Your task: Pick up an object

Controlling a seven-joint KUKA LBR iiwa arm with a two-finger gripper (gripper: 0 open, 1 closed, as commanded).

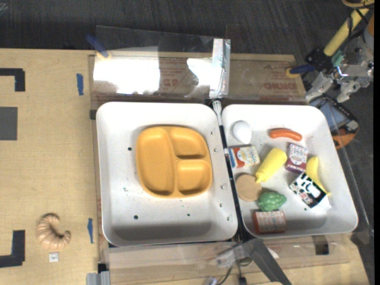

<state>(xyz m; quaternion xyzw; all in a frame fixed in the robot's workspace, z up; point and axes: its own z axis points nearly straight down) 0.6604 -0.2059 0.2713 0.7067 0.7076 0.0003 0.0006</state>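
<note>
I see the gripper (341, 76) at the upper right, among yellow cables and blue fittings. It sits outside the bins, beyond the far right corner of the right bin (338, 159), and nothing is between its tips. From this angle I cannot tell whether it is spread or pressed together.

All the pickable items lie in the right bin, well apart from the gripper. Nearest to it is an orange sausage (285, 134) by the far wall, with a white ball (241, 130) to its left. Below these I see:

- a small red-and-white carton (244, 156)
- a yellow bottle (271, 164) lying at a tilt
- a maroon box (296, 157)
- a banana (312, 170) beside the maroon box
- a black-and-white box (307, 189) touching the banana's lower end
- a tan round disc (248, 187) just beside a green broccoli piece (271, 200)
- a red can (269, 221) lying on its side against the near wall

The left bin (113, 159) holds an orange divided tray (174, 161), lying flat near its middle. A clear plastic sheet (160, 67) stands behind that bin. Far to the left, on the wooden bench (47, 129), I see a toy croissant (53, 230).
</note>
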